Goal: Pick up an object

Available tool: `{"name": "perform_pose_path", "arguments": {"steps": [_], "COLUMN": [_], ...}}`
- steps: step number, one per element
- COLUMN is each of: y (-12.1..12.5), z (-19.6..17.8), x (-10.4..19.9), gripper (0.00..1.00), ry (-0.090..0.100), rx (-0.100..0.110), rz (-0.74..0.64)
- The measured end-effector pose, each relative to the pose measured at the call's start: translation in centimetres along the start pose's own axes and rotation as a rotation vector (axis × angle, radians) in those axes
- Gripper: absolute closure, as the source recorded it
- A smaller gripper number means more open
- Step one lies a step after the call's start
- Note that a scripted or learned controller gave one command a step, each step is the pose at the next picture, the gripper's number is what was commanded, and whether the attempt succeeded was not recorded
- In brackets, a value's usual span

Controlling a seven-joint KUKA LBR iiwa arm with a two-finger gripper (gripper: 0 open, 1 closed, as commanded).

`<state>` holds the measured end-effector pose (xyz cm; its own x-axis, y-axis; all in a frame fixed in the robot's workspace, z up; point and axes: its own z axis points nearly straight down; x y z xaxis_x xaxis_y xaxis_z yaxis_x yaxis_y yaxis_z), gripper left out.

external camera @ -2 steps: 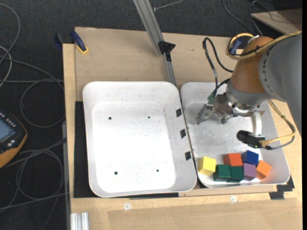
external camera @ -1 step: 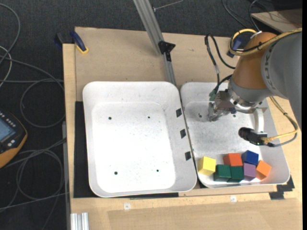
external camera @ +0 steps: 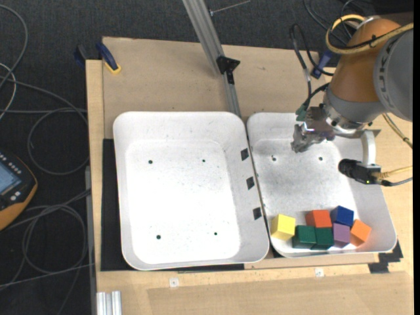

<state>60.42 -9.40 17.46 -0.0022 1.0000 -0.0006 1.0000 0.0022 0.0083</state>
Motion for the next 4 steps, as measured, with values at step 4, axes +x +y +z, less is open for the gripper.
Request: {"name": "perform_pose_path", "arguments": {"steps": [4], "y": [3.8], "z": [-9.8], "x": [9.4], "gripper": [1.0], "ry": [0.002], "rx": [0.005], "rz": [-0.004]}}
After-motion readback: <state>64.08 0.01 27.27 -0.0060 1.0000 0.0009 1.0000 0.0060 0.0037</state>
